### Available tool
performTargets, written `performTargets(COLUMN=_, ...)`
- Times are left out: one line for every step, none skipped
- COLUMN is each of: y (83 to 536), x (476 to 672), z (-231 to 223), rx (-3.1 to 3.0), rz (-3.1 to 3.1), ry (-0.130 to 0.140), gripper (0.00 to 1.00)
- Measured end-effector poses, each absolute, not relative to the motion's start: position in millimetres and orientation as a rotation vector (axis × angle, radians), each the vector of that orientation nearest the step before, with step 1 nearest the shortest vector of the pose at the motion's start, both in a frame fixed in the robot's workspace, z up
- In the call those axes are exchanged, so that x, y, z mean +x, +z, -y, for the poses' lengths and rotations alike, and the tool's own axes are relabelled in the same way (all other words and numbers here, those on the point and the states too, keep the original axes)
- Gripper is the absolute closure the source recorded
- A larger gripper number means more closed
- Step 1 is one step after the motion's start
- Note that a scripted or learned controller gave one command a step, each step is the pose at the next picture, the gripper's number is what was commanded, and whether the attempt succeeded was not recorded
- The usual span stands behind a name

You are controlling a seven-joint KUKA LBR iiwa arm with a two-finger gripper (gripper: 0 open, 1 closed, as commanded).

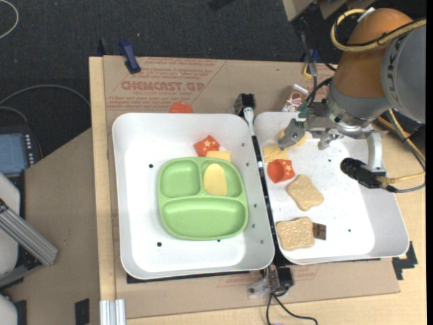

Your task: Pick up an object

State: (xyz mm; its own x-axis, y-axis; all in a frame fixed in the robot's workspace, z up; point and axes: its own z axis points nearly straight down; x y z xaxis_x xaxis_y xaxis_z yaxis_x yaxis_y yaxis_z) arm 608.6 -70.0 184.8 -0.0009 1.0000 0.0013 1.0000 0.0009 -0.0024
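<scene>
Grey KUKA arm (399,53) reaching in from right, orange band (369,56) above wrist, bent downward at upper right. Gripper (308,135) low, pointing down-left, two fingers (292,135) spread apart, nothing between them.

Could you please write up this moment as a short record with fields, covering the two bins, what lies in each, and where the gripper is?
left bin: green tray with a yellow piece in its upper right compartment; red block just above the tray
right bin: red cup, two crackers, small brown piece
gripper: over the right bin's upper left corner
gripper contents: nothing seen between the fingers
arm: reaches in from the right
</scene>
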Motion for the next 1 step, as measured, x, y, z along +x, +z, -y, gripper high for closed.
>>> performTargets(y=78.9, x=602.1, z=102.9, rx=-2.221, rz=2.213, ry=0.007, gripper=0.0)
